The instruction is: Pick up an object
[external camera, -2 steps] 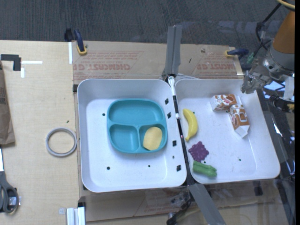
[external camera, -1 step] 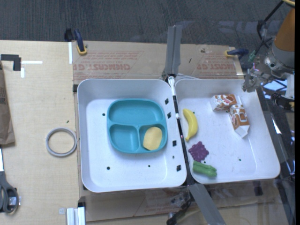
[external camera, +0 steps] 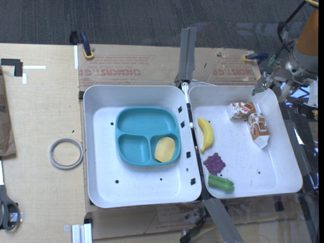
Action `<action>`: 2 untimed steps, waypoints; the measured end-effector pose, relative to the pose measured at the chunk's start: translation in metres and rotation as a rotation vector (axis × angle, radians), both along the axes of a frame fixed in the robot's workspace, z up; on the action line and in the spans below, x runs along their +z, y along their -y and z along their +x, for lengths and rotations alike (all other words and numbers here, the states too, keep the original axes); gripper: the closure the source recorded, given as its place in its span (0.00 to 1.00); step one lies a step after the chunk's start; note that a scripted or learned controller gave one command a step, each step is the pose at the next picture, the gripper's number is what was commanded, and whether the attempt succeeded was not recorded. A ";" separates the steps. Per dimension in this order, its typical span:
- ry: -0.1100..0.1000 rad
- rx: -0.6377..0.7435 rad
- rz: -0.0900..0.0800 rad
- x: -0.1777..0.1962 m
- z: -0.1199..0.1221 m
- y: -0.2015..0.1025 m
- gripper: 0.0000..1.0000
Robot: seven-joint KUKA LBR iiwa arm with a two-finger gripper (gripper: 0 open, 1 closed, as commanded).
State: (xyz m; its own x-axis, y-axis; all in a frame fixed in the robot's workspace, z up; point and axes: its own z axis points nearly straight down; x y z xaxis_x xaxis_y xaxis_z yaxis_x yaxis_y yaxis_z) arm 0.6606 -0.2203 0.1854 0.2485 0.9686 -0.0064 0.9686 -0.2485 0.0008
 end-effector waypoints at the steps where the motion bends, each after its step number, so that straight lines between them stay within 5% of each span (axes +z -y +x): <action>1: 0.016 -0.379 0.003 -0.067 -0.022 -0.035 0.00; 2: 0.002 -0.282 0.004 0.070 -0.012 -0.016 0.00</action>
